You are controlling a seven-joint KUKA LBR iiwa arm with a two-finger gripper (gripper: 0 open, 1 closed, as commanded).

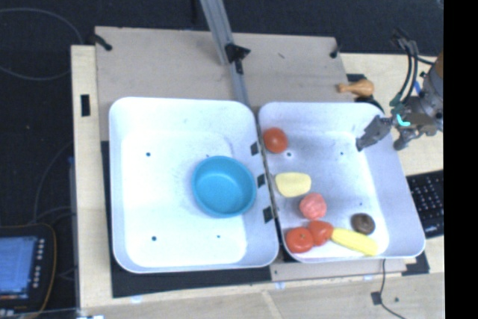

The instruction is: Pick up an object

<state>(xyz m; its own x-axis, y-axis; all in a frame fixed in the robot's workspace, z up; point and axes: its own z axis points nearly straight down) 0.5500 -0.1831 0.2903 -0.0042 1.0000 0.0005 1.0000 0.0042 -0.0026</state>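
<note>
The right bin point(388, 175) holds several small objects: a red-orange ball point(275, 140) near its top left, a pale yellow block point(293, 184), a pink ball point(313, 205), a red tomato-like piece point(300, 238) beside another red piece point(321, 231), a yellow banana shape point(354, 241) and a brown ball point(363, 223). My gripper point(388, 134) hovers over the bin's upper right corner, well apart from every object. Its two dark fingers point(371, 134) stand spread, with nothing between them.
The left bin point(149, 131) contains a blue bowl point(223, 186). A grey metal pole point(213, 7) slants from the top down to the gap between the bins. A tan object point(355, 87) lies on the bench beyond the right bin. A keyboard point(427, 202) sits at right.
</note>
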